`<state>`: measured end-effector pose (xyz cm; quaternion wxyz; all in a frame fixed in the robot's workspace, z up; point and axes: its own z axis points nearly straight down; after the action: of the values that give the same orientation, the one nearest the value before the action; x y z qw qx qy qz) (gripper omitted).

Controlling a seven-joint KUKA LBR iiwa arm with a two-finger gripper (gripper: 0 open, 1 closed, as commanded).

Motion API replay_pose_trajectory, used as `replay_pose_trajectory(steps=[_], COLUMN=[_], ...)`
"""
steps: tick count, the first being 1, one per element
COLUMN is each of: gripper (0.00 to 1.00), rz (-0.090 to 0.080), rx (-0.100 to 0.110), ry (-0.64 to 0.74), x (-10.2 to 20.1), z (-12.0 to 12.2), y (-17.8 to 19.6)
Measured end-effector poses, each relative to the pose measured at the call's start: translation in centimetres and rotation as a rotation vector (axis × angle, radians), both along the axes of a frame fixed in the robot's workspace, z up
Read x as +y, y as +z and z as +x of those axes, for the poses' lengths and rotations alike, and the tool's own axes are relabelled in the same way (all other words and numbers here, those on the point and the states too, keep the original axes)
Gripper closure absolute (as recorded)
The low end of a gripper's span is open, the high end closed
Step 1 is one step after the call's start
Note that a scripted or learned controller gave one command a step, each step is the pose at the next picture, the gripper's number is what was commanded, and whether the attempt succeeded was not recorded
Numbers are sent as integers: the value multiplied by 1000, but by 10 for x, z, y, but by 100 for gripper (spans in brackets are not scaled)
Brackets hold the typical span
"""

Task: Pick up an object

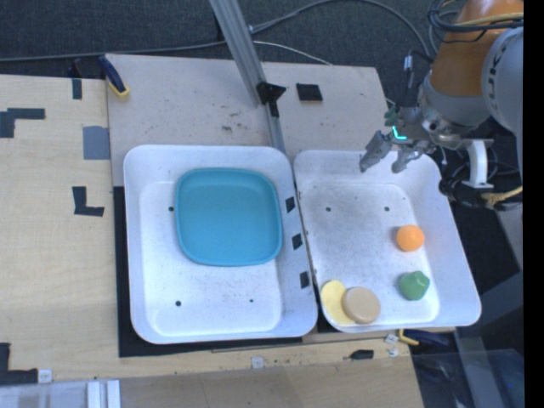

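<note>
the gripper (384, 158) hangs over the far rim of the right bin (442, 195), its two fingers spread apart with nothing between them, a stance that suits an approach rather than a carry. the candidate objects lie well apart from it along the near side of that bin: an orange ball (410, 238) close to the right wall, a green object (414, 286) just nearer the camera, and a tan disc (361, 304) resting partly on a yellow piece (332, 299) in the near left corner. the left bin (144, 253) holds a blue plate (228, 216), flat and centred. judgement: no object is secured yet; the orange ball sits free of neighbours and likely offers the cleanest grasp, while the stacked disc may slip.
</note>
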<state>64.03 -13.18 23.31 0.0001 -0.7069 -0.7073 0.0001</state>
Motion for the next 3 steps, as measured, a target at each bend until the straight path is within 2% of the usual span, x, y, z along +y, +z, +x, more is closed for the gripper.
replay_pose_trajectory(steps=[1,3], gripper=[0,0], rz=[0,0], rx=[0,4], ry=[0,0], x=[0,1], z=[0,0], y=[0,-87])
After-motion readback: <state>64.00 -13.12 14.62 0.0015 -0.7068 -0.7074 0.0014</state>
